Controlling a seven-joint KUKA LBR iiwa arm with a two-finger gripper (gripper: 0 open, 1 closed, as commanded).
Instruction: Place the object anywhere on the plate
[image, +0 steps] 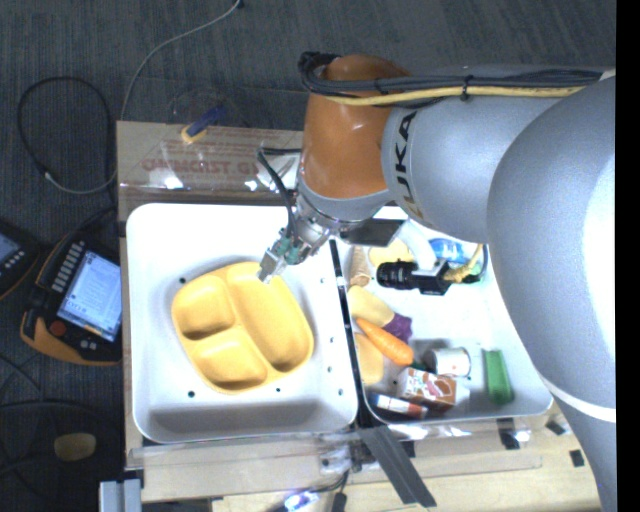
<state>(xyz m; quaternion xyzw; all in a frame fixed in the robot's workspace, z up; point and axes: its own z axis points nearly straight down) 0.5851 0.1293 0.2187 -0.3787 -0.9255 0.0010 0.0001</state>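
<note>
The gripper (272, 266) hangs tilted over the near edge of the plate (240, 325), its tip just above the rim; I cannot tell whether it is clenched or released, or whether it carries anything. The plate, directly below and stretching away from the arm, is glossy yellow with three rounded wells and lies in the left bin (150, 330). Past the divider, on the arm's side, the right bin (468, 318) holds the loose things: a carrot (385, 342), a crumpled purple piece (400, 325) half hidden behind it, a carton (432, 387), a white can (450, 360) and a green block (496, 372). The arm covers that bin's far end.
</note>
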